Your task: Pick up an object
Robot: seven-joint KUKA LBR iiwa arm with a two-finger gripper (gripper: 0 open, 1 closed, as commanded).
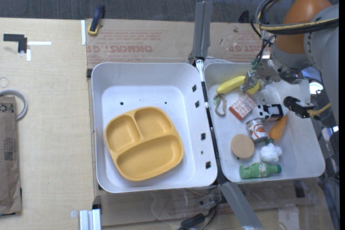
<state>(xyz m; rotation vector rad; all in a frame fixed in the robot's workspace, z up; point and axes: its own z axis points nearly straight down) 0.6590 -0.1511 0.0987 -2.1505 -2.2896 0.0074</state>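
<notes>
Green bottle lies nearest; farther back the tool, its state impossible to tell, meets the banana: probably light, smooth, best pinched mid-length.

A divided plate lies in the left bin; a banana in the right bin.

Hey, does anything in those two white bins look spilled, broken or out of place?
Nothing stands out. The yellow divided plate lies flat in the left bin; the banana, green bottle and other items lie loosely in the right bin.
</notes>
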